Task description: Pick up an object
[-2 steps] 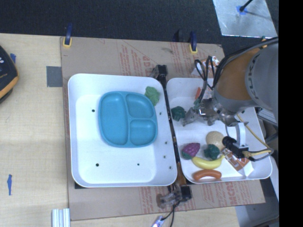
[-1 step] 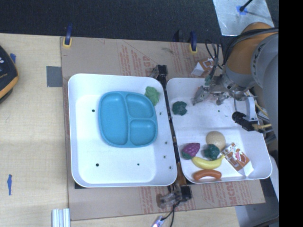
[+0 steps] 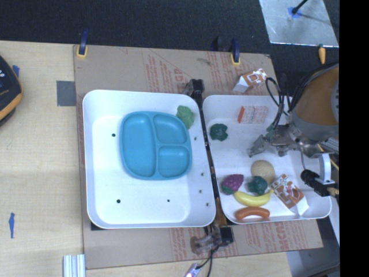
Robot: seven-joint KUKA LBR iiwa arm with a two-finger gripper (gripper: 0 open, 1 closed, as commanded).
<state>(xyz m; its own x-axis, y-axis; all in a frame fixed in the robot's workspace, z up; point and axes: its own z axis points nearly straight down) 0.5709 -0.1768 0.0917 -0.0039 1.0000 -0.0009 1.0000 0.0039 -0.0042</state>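
table [image 3: 40, 172]: cardboard mat, two white bins.
left bin [image 3: 104, 209]: blue tray [image 3: 155, 145], green bit at its far corner.
right bin [image 3: 230, 105]: toys bunched near edge; banana [image 3: 252, 198], hotdog [image 3: 252, 213], carton [image 3: 288, 192].
fingers [image 3: 256, 149]: over right bin's middle, state cannot tell.
risk: crowding, fingers likely snag a neighbour or slip.

No legible text on any object.

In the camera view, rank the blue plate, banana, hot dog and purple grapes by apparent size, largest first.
1. Blue plate, by far the largest.
2. Banana and hot dog: too alike in length to rank.
3. Purple grapes, smallest.
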